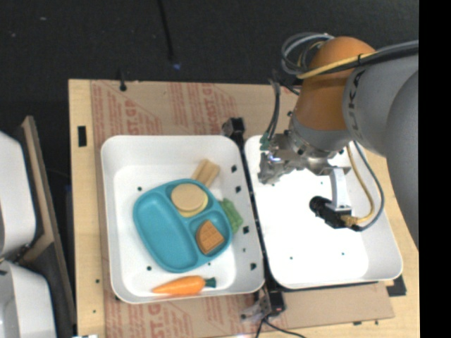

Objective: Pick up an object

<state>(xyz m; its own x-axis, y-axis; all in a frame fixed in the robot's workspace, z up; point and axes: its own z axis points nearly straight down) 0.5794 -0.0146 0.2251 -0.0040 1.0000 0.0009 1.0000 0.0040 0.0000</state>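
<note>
Objects for picking are all lying in the left bin (pixel 113 189), and I am counting five pieces there: one blue divided tray (pixel 165 234), one round tan disc (pixel 190 198) sitting in the tray's upper compartment, one brown waffle-patterned piece (pixel 210 236) sitting in its lower right compartment, one tan wooden block (pixel 206 171) touching the tray's upper edge, and one orange carrot (pixel 181 285) lying near the bin's front wall, apart from the tray. I am also seeing one green piece (pixel 232 215) poking out at the tray's right edge.

The jaws (pixel 271 169) are hanging over the upper left corner of the right bin (pixel 366 259), just beside the divide between the two bins. I am looking straight down past the orange band (pixel 335 83), and I cannot tell how the jaws are standing. One black part (pixel 325 210) with a cable is hanging over the right bin. I am counting two white bins on the counter (pixel 176 108).
</note>
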